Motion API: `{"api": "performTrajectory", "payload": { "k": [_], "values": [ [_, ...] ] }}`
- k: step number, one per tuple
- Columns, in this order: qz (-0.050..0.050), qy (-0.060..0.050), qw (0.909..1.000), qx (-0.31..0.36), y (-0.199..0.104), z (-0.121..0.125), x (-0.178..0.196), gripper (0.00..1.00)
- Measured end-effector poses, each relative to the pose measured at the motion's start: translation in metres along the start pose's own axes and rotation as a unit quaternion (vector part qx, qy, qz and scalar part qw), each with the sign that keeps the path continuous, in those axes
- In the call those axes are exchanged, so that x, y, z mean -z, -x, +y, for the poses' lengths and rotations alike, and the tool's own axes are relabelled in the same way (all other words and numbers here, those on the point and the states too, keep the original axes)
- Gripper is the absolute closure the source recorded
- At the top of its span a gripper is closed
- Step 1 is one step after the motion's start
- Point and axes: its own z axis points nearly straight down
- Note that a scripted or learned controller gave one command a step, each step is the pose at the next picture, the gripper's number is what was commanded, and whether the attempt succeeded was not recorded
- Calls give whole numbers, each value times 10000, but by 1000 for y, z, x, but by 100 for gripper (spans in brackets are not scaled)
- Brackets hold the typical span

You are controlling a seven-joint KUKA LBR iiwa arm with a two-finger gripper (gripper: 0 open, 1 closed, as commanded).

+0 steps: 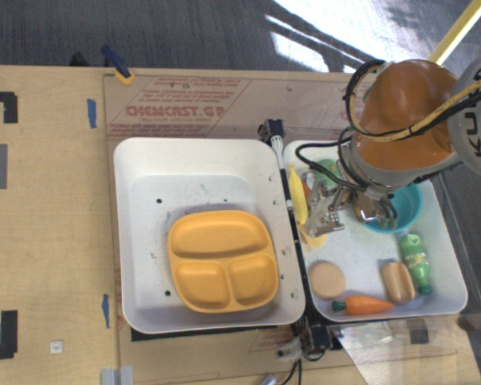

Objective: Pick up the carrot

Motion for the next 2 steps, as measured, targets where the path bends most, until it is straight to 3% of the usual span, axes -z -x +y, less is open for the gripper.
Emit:
{"api": "performTrajectory", "payload": {
  "k": [1, 2],
  "values": [
    [59, 16, 9992, 393, 38, 105, -7, 100],
    [6, -3, 9994, 344, 41, 100, 5, 100]
  ]
}}
